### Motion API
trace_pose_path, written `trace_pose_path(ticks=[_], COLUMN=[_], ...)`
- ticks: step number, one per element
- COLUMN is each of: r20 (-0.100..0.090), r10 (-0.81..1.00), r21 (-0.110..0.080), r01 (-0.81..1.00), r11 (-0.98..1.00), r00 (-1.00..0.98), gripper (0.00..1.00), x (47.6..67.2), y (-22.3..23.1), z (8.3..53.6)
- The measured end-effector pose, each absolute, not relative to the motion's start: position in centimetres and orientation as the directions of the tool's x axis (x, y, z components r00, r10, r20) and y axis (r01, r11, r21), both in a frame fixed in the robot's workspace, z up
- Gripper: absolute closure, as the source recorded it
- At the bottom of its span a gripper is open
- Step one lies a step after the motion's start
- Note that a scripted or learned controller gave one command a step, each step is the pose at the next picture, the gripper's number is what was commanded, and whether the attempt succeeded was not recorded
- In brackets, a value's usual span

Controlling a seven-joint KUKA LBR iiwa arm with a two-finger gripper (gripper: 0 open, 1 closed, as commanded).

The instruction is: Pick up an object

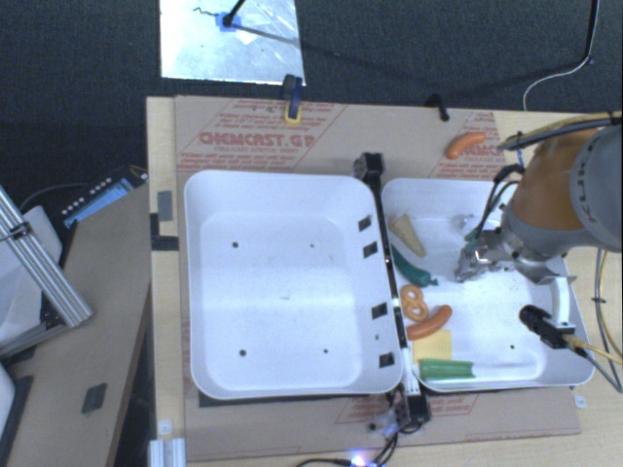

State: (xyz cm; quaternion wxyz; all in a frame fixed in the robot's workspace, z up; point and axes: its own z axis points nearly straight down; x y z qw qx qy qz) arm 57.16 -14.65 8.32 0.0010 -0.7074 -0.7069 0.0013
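Seen from above at a slant, the table [321,125] carries two shallow white bins side by side on a brown sheet with red print. The left bin [282,280] has a bare white floor with a few small dark dots. The right bin [487,358] holds the small things: a pale tan wedge [408,234] near its upper left corner, a green piece [413,269] along the left wall below it, an orange pretzel [416,305] under that, an orange sausage [429,321] just beside the pretzel, a yellow square [436,345] touching the sausage from below, and a green pepper [447,367] lying at the near wall. A second orange sausage [465,145] lies outside the bins on the brown sheet behind the right bin. The grey arm [565,197] with its orange band reaches in from the right, and the hand [474,261] is low over the middle of the right bin, well apart from the row of things along the left wall. Whether the hand is apart or together I cannot tell, and nothing is seen clamped in it.
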Motion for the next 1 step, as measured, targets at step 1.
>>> trace_pose_path(ticks=[1], r20=[0.005], r10=[1.000], r21=[0.019], r01=[1.000], r11=[0.018], r00=[-0.018], gripper=[1.00], x=[57.42], y=[-2.04], z=[24.83])
